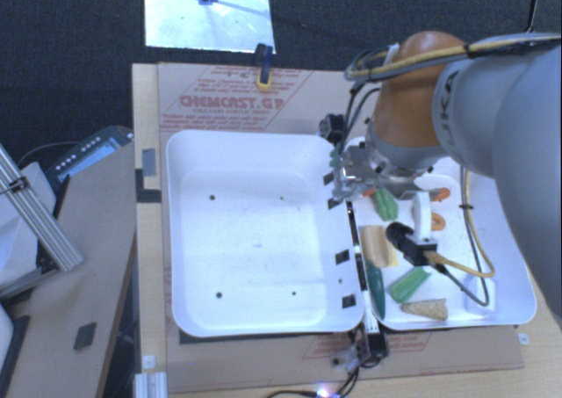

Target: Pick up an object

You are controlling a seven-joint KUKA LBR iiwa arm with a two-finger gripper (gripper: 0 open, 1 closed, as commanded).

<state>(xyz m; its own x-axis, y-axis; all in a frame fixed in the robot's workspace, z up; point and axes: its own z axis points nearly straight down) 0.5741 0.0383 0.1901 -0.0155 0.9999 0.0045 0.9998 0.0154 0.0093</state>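
Cardboard-covered surface carries two white bins side by side. Left bin is seen w/ bare floor. Right bin is crowded: green pieces, yellow block, tan wedge, orange bit. Arm is hung over its upper part, w/ cable trailed across items. Fingers' state can't be told.

you saw small toy items in the right bin: a green piece, a tan wedge, a dark green pod, lying flat.
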